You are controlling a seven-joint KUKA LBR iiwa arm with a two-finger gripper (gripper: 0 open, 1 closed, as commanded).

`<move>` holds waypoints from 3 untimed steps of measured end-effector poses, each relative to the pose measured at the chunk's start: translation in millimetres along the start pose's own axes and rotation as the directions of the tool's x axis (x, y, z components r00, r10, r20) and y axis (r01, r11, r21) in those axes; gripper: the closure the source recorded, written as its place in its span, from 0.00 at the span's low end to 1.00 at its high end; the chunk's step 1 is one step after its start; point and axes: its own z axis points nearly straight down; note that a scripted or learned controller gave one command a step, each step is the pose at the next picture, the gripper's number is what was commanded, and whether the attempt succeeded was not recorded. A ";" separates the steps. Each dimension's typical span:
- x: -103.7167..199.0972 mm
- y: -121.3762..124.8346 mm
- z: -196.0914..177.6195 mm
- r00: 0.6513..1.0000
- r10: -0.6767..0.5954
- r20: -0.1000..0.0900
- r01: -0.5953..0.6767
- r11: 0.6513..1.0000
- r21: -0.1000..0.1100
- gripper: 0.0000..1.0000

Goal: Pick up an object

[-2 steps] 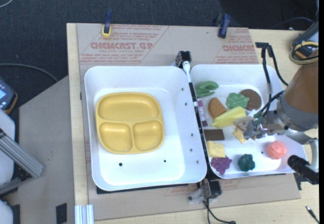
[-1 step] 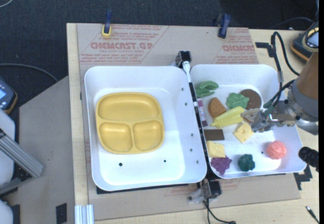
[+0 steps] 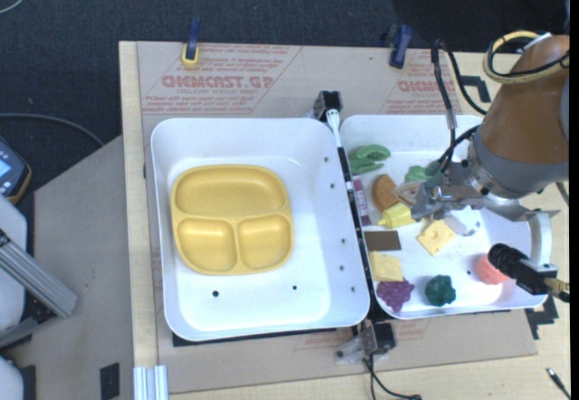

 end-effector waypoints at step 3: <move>142.1 91.2 -14.3 1.000 0.000 -0.002 0.000 1.000 -0.001 1.00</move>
